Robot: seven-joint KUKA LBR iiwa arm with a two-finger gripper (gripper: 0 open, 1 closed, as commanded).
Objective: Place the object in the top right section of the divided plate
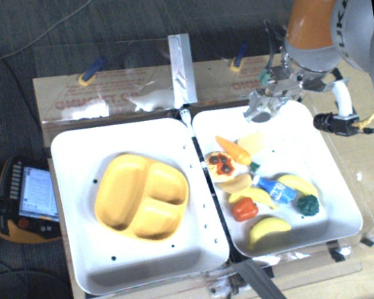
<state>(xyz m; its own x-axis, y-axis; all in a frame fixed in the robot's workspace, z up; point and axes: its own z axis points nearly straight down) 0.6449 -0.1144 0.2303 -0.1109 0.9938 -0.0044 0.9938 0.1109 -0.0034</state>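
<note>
The yellow divided plate [141, 196] lies in the left bin [86, 267], tilted, its three sections bare. The right bin [329, 158] holds the toy foods: a carrot [233, 148], a red pepper [244, 209], a banana [268, 227], a blue bottle [275, 190] and a green piece [308, 205]. The hand [265, 106] hovers at that bin's far rim, above the carrot; whether it is open or closed cannot be told, and nothing visible sits in it.
</note>
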